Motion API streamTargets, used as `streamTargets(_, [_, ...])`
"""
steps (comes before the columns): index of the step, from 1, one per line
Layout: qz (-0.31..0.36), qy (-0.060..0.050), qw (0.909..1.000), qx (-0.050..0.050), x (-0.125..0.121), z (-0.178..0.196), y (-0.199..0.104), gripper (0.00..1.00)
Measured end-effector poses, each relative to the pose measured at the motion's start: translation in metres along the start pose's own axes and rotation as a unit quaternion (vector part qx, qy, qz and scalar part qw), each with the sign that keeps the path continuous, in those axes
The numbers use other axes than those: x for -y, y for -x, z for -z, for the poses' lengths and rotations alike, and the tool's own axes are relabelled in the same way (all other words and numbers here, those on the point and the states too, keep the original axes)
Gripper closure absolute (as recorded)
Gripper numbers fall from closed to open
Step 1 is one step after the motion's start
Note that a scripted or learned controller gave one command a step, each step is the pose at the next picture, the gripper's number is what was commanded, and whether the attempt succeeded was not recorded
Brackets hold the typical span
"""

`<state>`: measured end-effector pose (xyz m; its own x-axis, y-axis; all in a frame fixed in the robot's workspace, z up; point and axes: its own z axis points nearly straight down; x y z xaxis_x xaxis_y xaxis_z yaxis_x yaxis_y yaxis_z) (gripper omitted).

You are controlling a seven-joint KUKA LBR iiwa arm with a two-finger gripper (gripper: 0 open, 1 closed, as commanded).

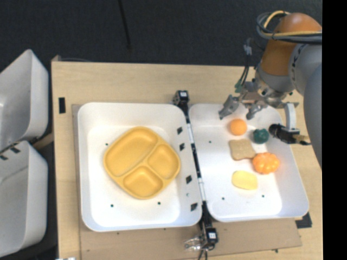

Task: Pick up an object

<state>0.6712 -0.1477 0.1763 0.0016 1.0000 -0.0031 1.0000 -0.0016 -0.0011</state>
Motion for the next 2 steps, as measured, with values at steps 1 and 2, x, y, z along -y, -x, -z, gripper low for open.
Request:
streamTargets(1, [-0.001,0.004,1.0000,0.002,-0.008,-0.052,0.009,0.00])
streamTargets(2, [0.000,0.000,1.0000,0.000,-0.009,-0.075,0.011,0.00])
